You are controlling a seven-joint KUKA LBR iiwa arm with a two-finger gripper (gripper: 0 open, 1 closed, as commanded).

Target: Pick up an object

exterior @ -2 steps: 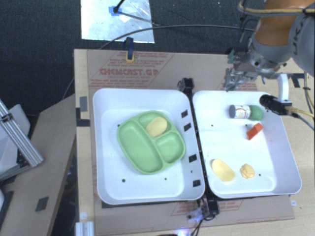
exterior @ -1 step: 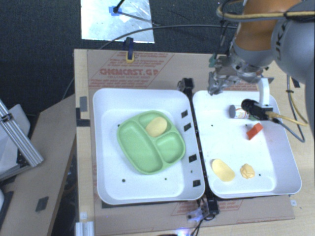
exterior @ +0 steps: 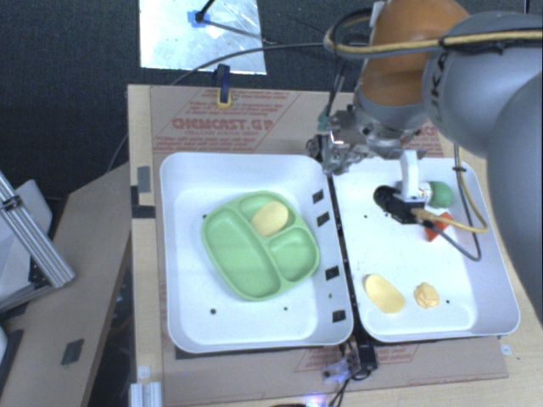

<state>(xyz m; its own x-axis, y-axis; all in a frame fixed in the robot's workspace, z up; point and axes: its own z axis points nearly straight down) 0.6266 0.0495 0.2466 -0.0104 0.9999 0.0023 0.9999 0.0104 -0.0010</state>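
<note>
Camera view from above: gripper [exterior: 333,157] poised at upper centre over the seam where left bin [exterior: 188,299] meets right bin [exterior: 477,288], opening impossible to tell; nearest candidate, green ball [exterior: 443,195], to its right, slightly lower, in right bin.

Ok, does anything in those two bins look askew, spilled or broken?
Only the green divided plate in the left bin: it sits turned at an angle to the bin walls. It lies flat, with a yellow piece in one compartment. Nothing looks spilled or broken.
</note>
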